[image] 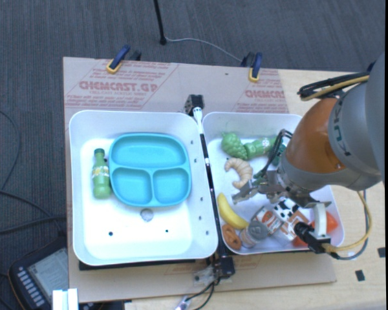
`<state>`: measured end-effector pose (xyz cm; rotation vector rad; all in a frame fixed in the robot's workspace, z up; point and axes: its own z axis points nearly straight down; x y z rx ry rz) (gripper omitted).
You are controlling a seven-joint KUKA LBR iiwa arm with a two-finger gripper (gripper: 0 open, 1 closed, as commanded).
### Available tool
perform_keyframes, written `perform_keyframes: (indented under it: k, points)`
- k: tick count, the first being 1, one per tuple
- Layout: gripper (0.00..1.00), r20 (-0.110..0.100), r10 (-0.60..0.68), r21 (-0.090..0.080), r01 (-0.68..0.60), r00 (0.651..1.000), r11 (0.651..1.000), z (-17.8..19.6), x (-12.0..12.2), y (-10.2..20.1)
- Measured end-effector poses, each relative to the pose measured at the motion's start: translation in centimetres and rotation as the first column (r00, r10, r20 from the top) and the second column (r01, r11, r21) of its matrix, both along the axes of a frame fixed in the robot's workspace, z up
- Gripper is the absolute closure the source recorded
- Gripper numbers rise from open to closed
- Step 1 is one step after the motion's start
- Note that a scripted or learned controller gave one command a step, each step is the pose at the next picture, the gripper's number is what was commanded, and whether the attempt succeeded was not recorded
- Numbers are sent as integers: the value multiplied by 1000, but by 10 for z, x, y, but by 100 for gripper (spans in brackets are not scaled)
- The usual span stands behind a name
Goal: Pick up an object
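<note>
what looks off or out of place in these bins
Nothing looks spilled or broken. The right bin is crowded: banana, croissant and green toy lie jumbled, while the left bin holds a tidy blue tray and green bottle.

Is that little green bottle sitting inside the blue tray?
No, the green bottle lies beside the blue tray, on the left bin's floor.

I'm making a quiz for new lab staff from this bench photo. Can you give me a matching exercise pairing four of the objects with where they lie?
Things:
1. green bottle
2. blue divided plate
3. banana
4. green broccoli toy

Places:
A. middle of the left bin
B. far end of the right bin
C. left bin, left of the plate
D. right bin, by its left wall, near side

Pairs: 1-C, 2-A, 3-D, 4-B
</note>
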<state>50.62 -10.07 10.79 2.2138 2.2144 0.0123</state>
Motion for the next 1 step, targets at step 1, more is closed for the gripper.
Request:
perform_keyframes:
  k: [1]
  points:
    - [100,-1,0,1,0,1000,1000,9,0,0]
